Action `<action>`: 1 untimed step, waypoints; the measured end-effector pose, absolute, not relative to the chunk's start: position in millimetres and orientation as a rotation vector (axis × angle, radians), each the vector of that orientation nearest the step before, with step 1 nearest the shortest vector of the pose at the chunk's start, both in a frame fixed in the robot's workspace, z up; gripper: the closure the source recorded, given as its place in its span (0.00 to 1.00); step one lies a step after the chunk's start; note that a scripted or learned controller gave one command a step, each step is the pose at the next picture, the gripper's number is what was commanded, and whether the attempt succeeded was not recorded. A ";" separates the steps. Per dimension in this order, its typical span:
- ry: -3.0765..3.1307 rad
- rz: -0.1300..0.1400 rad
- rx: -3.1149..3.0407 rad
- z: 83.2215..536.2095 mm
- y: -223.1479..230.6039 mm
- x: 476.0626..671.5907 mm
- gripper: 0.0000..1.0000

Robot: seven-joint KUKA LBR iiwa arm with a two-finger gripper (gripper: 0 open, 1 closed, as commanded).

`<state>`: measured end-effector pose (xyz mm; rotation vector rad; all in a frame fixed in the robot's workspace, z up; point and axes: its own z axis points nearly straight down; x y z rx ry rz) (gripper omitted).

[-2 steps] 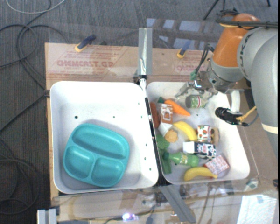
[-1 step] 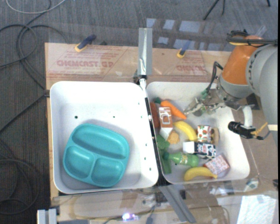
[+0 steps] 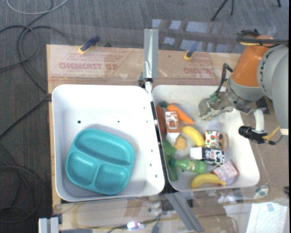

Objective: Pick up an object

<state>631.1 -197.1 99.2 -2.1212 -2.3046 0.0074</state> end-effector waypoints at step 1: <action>-2.308 0.004 -2.124 100.0 -197.1 632.2 0.00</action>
